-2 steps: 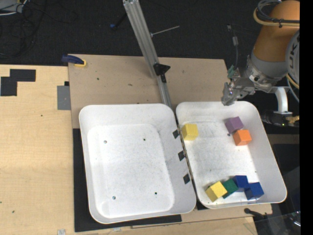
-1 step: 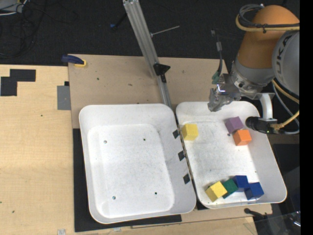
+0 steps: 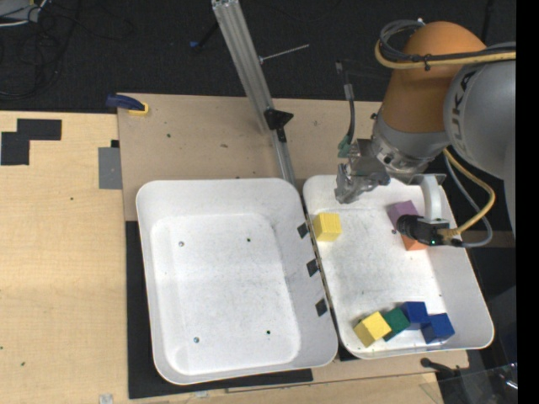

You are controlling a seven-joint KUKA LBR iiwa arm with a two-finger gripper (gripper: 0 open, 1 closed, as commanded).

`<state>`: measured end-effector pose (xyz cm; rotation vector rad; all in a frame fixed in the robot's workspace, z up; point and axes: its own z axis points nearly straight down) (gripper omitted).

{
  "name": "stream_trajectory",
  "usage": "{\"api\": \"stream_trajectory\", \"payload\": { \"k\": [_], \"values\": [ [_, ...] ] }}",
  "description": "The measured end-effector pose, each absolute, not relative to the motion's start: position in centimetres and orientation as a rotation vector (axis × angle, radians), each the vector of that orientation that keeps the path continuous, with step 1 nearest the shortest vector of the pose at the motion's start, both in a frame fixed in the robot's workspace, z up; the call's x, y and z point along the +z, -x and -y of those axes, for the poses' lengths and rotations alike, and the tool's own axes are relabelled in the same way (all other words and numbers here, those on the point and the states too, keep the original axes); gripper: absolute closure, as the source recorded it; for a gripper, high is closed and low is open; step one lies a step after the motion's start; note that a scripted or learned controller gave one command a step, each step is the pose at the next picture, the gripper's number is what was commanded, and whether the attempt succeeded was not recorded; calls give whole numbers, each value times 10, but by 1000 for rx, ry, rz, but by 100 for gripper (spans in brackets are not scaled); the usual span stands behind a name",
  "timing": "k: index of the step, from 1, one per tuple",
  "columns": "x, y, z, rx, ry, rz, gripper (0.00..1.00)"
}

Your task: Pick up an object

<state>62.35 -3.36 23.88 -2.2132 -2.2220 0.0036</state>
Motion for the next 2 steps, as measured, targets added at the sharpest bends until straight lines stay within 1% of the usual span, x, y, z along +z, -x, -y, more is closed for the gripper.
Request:
{"api": "stream_trajectory", "payload": {
  "k": [1, 2],
  "values": [
    [235, -586, -17, 5, 2212, 2222, 100],
    [242, -553, -61, 4, 2212, 2222, 100]
  ]
}}
